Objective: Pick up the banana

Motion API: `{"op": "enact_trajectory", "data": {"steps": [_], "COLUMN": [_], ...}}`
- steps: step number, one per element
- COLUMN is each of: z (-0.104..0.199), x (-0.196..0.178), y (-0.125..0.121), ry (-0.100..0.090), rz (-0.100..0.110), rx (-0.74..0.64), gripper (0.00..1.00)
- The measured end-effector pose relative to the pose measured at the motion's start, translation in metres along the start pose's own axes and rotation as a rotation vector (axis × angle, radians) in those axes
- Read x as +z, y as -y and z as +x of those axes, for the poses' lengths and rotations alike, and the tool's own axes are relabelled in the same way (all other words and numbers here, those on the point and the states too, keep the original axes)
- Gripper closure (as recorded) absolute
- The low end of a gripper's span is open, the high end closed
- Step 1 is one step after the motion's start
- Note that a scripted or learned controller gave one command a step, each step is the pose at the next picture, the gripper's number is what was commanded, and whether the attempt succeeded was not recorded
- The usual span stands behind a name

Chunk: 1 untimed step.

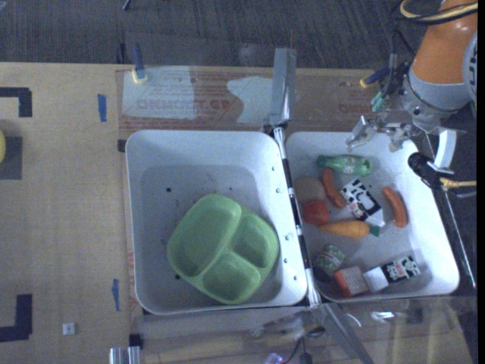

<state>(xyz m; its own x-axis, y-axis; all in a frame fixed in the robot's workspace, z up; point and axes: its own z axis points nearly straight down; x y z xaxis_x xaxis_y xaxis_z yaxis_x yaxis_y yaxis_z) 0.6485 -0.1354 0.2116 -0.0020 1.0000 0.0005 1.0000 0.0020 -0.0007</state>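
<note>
Cartons first: a cow-print carton [399, 269] and an orange-red block [349, 280] lie along the near side of the right bin [449, 277], with a small can [330, 258] just beside them. The left bin [144, 203] holds a green divided plate [223, 249]. Further back sit a carrot [347, 229], a second cow-print carton [362, 199], two sausages [395, 207] and a green bottle [345, 164]. The gripper [377, 136] hangs over the right bin's far rim, fingers spread, nothing between them. Banana-wise, honestly can't tell: only a yellow sliver [1, 146] at the bench's left edge, well apart from both bins.
</note>
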Motion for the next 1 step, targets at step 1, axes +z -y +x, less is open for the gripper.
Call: {"op": "enact_trajectory", "data": {"steps": [1], "z": [-0.0714], "x": [0.1005], "y": [-0.0116], "ry": [0.008], "rz": [-0.019], "rx": [-0.076], "gripper": [0.00]}}
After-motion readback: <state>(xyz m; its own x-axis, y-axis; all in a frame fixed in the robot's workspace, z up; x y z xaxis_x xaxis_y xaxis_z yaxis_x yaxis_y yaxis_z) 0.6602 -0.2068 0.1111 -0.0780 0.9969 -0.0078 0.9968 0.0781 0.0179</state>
